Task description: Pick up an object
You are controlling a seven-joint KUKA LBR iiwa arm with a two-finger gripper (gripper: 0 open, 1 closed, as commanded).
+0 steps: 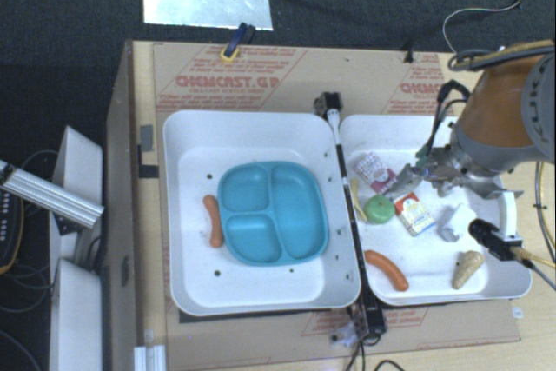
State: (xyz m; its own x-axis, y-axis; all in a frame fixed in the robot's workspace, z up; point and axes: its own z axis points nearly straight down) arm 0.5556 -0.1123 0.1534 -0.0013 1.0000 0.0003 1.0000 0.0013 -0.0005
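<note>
Arm: grey KUKA arm with orange band reaches in from the right, over the right shallow white bin.
Gripper: two-finger gripper low in the right bin, pointing left; whether its tips are apart or together I cannot tell (small, blurred against clutter).
Target candidates: nothing seen between the tips, so no held thing can be named.
Nearest items: round green ball-like object just below-left of the gripper; small red-and-white carton just beside the green one, long axis tilted, running upper-left to lower-right.
Wrapper: pale pink-and-white packet left of the gripper, print unreadable.
Sausage right: orange sausage-shaped toy near the right bin's front edge, long axis upper-left to lower-right.
Cone: beige cone-like piece in the front right corner, narrow end pointing down-left.
Grey piece: small grey bent part right of the carton (shape unclear).
Left bin: left shallow white bin holds a blue divided plastic plate and a second orange sausage touching the plate's left rim, long axis near vertical.
Hidden: right bin's far right side covered by the arm.
</note>
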